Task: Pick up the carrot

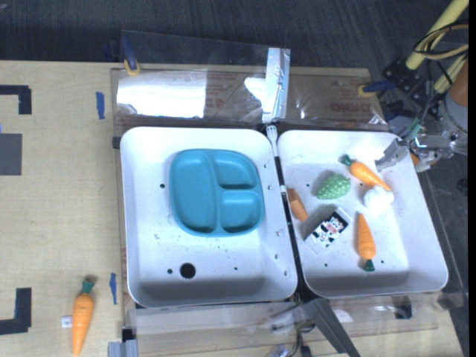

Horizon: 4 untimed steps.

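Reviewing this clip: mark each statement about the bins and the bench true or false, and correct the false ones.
1. The blue divided tray lies in the left bin. True.
2. The right bin holds no carrots. False: two carrots lie in it, the upper carrot near its right wall and the lower carrot toward its front.
3. A third carrot lies outside the bins on the wooden bench. True.
4. The green bumpy item sits on the blue tray. False: it is in the right bin, left of the upper carrot.
5. The gripper is over the left bin. False: it is at the right bin's upper right edge, near the upper carrot.
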Motion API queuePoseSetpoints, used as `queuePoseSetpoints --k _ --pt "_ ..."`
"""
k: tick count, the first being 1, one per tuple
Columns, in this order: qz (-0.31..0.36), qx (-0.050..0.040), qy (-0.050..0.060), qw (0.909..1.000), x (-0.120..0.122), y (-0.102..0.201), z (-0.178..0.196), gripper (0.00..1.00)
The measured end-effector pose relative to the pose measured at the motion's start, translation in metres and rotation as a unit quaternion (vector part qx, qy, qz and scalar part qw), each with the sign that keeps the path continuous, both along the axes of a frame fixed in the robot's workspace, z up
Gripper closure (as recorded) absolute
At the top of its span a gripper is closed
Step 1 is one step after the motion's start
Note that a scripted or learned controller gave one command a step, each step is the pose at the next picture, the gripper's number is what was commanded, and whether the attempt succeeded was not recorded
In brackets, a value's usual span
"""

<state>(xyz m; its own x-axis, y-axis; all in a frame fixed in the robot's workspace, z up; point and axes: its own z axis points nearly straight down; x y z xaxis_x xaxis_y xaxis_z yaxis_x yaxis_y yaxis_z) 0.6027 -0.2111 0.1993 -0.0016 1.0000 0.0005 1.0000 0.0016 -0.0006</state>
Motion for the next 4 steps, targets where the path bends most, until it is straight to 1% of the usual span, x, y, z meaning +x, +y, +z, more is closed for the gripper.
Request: queuePoseSetpoints --k 1,2,3,4 --pt "-0.024 0.0014 0.003 0.9997 0.02 0.051 -0.06 0.0" --pt "0.053 -0.0005 -0.002 0.9986 0.037 0.019 -0.113 0.0" --pt "0.041 0.0074 -0.004 0.9991 -0.003 0.001 -0.11 0.0" --pt "-0.115 -0.0002 -0.003 0.9934 0.034 0.04 -0.113 0.0"
